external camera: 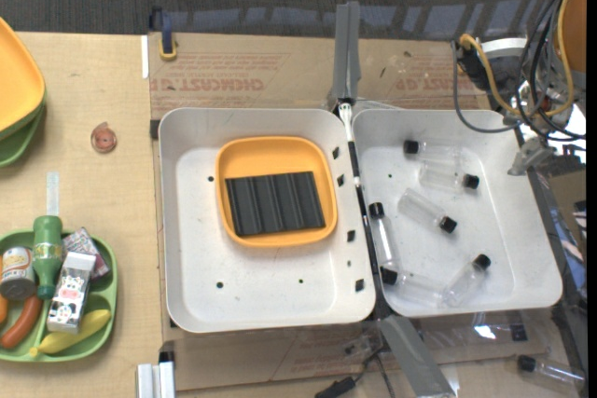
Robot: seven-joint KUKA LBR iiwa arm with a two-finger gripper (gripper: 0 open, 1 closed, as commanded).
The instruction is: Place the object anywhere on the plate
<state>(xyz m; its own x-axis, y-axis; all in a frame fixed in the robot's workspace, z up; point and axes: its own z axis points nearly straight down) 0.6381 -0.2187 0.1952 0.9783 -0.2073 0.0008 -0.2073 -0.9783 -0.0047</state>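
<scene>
The left bin [187, 294] is a shallow white tray with rounded corners and a smooth, matte floor. In it sits the plate [277, 191] — a rounded-square orange dish with a raised rim, glossy like moulded plastic. On the plate lies a dark grey ribbed slab [275, 203], rectangular, its surface cut by parallel grooves; it rests flat, a little tilted, inside the rim.

The right bin [541, 284] has the same white shell. Scattered across its floor are clear plastic vials [427, 210] with small black caps, lying on their sides and well apart from one another; their transparent walls are hard to make out against the white.

The gripper [536, 154] hangs at the right bin's far right edge, under a tangle of cables and a white ring. Whether its fingers are spread or pressed together I cannot tell.

The desk [93, 79] is pale wood-toned; brown cardboard lies under the bins. At the desk's left, a green sectioned tray [93, 326] holds toy food, a green bottle and a small carton.
</scene>
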